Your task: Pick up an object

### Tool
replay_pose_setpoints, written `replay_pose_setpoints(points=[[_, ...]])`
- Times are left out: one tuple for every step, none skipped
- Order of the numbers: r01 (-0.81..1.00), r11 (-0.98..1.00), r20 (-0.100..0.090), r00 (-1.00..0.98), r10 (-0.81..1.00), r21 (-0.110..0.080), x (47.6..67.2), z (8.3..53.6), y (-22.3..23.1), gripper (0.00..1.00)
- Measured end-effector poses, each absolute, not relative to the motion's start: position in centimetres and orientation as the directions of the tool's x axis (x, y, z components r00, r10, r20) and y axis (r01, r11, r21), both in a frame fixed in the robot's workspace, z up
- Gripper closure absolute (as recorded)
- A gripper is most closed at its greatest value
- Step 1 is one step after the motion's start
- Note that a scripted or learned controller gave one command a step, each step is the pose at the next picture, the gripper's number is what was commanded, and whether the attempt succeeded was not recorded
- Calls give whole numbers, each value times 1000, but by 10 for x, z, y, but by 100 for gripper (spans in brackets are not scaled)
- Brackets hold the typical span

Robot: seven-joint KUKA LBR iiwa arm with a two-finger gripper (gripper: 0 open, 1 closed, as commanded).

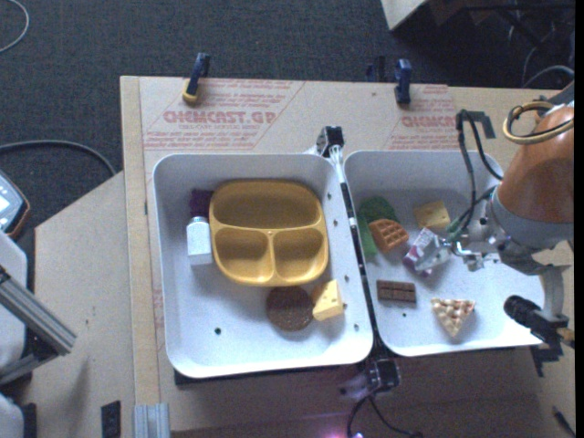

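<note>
The gripper (pixel 453 248) hung low over the right bin (pixel 493 338), reaching in from the right below the arm's orange band (pixel 540 185); whether it was open or shut could not be told, and nothing could be made out in its grasp. Just to its left, touching or nearly so, lay a crumpled silver and purple packet (pixel 423 251). Left of the packet sat an orange waffle (pixel 390 235) resting partly on a green item (pixel 373 215) near the bin's left wall, and above the packet, towards the far wall, lay a pale yellow block (pixel 432 214). Nearer the camera, a brown chocolate bar (pixel 396 291) lay flat on the bin floor, with a pizza slice (pixel 453 315) to its right, its point aimed at the near rim. Across the divide, the left bin (pixel 178 336) held a yellow divided tray (pixel 269 231), three compartments showing, with a small white bottle (pixel 200 241) standing against its left edge and a dark purple thing (pixel 201 200) just behind that. Below the tray lay a round brown cookie (pixel 290 307), and touching its right side a wedge of yellow cheese (pixel 329 301).
</note>
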State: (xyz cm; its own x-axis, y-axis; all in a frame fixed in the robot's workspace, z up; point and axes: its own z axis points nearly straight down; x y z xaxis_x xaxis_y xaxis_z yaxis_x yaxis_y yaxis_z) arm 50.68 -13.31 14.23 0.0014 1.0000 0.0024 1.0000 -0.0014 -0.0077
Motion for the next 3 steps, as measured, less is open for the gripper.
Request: replay_pose_setpoints(points=[[1000,-1,3,1,1000,-6,506,89,-132,0],[1000,-3,0,3,1000,1,507,102,-133,100],[1000,-1,-2,1,1000,5,500,149,-133,100]])
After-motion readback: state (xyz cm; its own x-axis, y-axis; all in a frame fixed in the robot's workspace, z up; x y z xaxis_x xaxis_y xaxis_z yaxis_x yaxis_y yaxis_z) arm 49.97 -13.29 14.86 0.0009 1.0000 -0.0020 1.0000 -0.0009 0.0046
